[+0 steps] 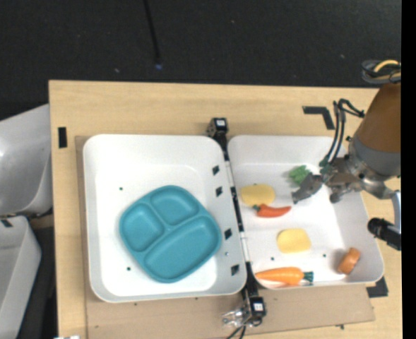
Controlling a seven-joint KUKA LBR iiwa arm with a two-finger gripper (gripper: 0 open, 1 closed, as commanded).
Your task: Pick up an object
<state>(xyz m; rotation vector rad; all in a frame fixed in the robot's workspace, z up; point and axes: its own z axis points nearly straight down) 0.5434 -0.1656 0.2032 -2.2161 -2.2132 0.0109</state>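
1. Bench [144, 108]: light wood top, two shallow white bins side by side on it.
2. Left bin [109, 168]: holds one thing, a teal divided plate [169, 233] with three compartments, sitting toward the bin's near half.
3. Right bin [356, 224]: all the small items are here, and so am I.
4. My arm [381, 129]: comes in from the right, orange band above the grey wrist, over the bin's far right part.
5. My gripper [313, 183]: low in the far half of the right bin, pointing left. I can't tell from this angle if my fingers are open or closed, and nothing is visibly between them.
6. Carrot [284, 277]: orange with a green stub, lying along the near wall, well apart from me.
7. Yellow lump [258, 193]: near the divider, left of my gripper, touching the red chili [272, 211] just in front of it.
8. Second yellow piece [293, 241]: mid bin, between the chili and the carrot.
9. Green leafy piece [299, 172]: right beside my gripper tip, possibly touching; can't confirm.
10. Small orange piece [348, 260]: near right corner, apart from the rest.
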